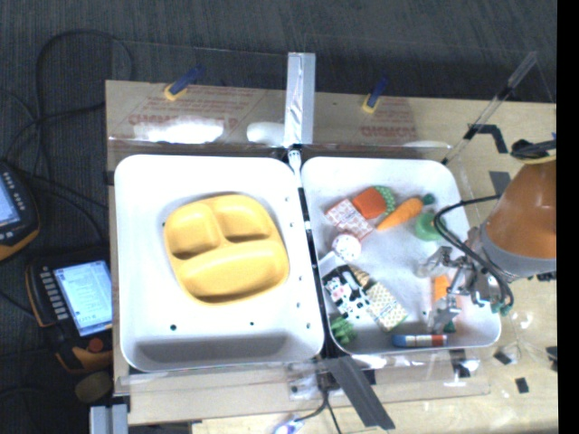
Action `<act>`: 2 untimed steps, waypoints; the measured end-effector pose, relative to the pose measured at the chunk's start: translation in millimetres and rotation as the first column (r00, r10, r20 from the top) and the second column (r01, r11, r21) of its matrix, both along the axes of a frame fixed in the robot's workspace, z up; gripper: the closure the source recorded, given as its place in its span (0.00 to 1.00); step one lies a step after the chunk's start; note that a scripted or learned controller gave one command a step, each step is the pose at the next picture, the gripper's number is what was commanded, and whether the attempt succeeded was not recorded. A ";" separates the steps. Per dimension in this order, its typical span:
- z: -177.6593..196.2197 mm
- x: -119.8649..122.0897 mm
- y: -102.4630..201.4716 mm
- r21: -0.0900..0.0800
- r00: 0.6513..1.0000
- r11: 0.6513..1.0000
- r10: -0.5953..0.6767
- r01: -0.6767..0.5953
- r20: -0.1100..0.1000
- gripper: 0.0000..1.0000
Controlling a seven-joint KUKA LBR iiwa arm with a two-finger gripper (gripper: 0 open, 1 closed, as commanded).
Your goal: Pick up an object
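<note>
A: Where was the two-finger gripper (pixel 450 289)?
B: Low in the right-hand shallow white bin (pixel 398 172), near its own-side wall. A small orange stick-shaped piece (pixel 439 287) sat right at it. Too cluttered with cable and metal to say whether it was between the tips; can't tell if they were apart or together.

A: So the target?
B: My guess is that orange piece, the nearest thing. Judged light, stiff, smooth plastic, a bit slippery. Best taken across its narrow width at mid-length.

A: What else was around the gripper?
B: Just below it, along the bin's near wall, a thin marker-like pen with a red end (pixel 419 339). Farther away from the arm, a patterned flat card-like packet (pixel 384 305) beside a black-and-white printed block (pixel 344 289), with a green round thing (pixel 341 331) at that bottom corner. Above, toward the bin's far side: a plastic orange carrot with a green tip (pixel 403 212), a green blob (pixel 425 228), an orange-red block (pixel 369 202), a pink checked square (pixel 343 216), and a small white round ball (pixel 346 247).

A: Other bin?
B: Well apart from the gripper, the left-hand white bin (pixel 136 242) held one yellow moulded tray with three compartments (pixel 226 245). Stiff and broad, a poor pinch; I judged only its rim graspable.

A: Risk?
B: The bin wall close by crowds the fingers.
</note>
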State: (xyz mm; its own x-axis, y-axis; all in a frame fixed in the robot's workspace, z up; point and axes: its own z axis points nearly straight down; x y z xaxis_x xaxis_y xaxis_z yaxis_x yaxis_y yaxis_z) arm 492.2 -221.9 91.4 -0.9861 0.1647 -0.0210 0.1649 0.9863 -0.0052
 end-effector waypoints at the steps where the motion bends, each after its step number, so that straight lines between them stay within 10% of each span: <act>1: 0.0 0.0 0.1 0.000 1.000 1.000 0.000 0.000 0.000 0.00; 2: 0.1 0.2 0.3 0.000 1.000 1.000 0.025 -0.025 0.000 0.00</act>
State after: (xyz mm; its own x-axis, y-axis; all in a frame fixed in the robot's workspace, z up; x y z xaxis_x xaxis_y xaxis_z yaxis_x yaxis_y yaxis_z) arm 492.4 -221.6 91.5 -0.9899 0.1404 -0.0213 0.1405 0.9901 -0.0051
